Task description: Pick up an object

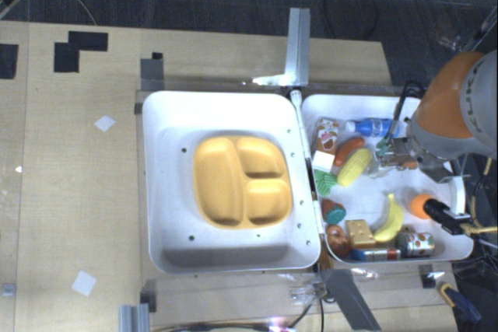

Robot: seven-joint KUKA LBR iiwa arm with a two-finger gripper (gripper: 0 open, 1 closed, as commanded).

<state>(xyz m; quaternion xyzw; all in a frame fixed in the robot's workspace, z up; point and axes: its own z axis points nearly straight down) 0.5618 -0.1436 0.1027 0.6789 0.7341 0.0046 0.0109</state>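
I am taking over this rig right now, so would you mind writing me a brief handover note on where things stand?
End effector: low over the right white bin, beside the yellow corn cob toy; whether it is open or shut cannot be judged, and nothing shows in its grip.
Things: the right bin also holds a yellow banana, an orange ball, a clear bottle with a blue label and a small tan block. The left white bin holds a yellow divided plastic tray.
Done: arm positioned over the pile.
Left: grasp one object and lift it.
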